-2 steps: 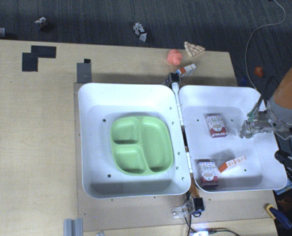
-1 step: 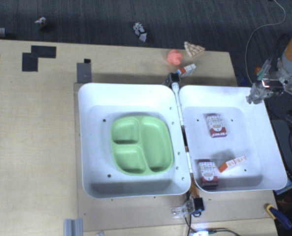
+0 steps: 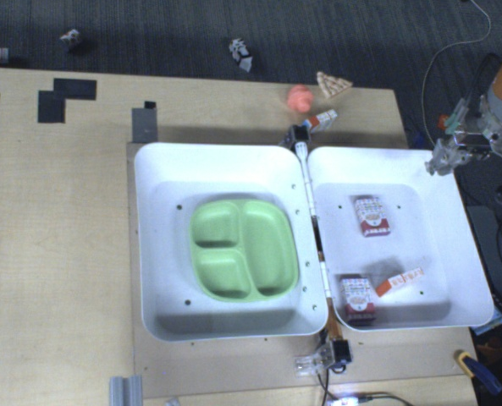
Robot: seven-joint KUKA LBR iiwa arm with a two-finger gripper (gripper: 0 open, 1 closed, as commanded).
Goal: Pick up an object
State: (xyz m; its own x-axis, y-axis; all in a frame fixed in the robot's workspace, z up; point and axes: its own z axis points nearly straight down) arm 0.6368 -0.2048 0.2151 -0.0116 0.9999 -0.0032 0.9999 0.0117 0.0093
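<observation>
Wood bench [image 3: 56, 227], 2 white bins: green tray [image 3: 244, 249] in left bin [image 3: 157, 227]; 2 small cartons [image 3: 371, 216], tube [image 3: 399, 282] in right bin [image 3: 454, 252]. Gripper [image 3: 444, 161] above right bin's far corner, holding nothing visible.

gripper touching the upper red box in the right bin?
Apart. The camera view shows the gripper over the right bin's top-right corner, with bare white floor between it and the upper red box.

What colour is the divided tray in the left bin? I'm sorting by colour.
Light green tray, clearest in the camera view.
</observation>
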